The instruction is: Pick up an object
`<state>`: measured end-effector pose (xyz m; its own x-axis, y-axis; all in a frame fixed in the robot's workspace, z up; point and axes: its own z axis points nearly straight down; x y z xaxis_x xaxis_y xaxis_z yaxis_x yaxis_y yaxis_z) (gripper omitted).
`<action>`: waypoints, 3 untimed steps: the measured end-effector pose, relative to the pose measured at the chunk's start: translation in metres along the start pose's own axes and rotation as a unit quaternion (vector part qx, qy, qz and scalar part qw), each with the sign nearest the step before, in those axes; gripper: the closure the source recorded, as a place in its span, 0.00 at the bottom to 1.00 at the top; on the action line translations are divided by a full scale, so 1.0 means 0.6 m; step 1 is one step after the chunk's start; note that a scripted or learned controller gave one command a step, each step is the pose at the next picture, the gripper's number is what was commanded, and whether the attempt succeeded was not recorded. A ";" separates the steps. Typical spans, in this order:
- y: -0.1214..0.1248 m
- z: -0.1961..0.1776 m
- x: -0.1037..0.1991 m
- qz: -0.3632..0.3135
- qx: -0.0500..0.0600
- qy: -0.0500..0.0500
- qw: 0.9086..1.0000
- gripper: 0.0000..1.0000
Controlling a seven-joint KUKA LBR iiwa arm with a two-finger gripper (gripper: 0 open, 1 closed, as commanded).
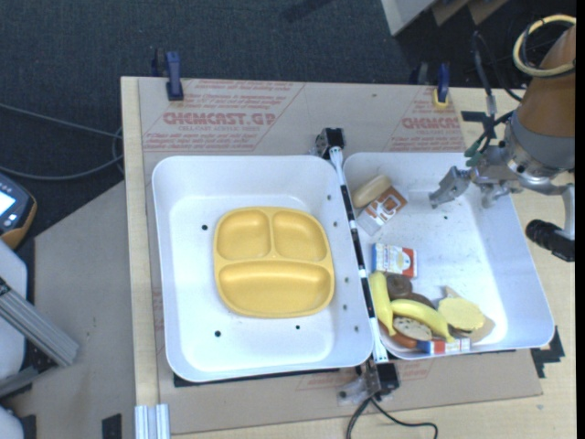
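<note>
My tool hangs spread and empty over the right white plastic bin's far end, because its pickable clutter, curved yellow banana included, crowds the near corner.

Bright, even light is falling from above, making both white bins glow almost washed out. Shadows are staying soft and faint under the yellow tray. The arm's wrist is looking slightly blurred; the dark carpet is showing grain.
</note>
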<state>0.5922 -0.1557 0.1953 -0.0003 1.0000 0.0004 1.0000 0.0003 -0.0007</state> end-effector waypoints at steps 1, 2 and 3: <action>0.087 0.113 0.084 -0.003 -0.001 0.000 1.000 0.00; 0.112 0.136 0.093 0.000 -0.010 -0.002 1.000 0.00; 0.107 0.145 0.093 -0.001 -0.012 -0.001 1.000 0.00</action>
<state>0.6560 -0.0996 0.1080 -0.0024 1.0000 -0.0018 0.9997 0.0024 0.0225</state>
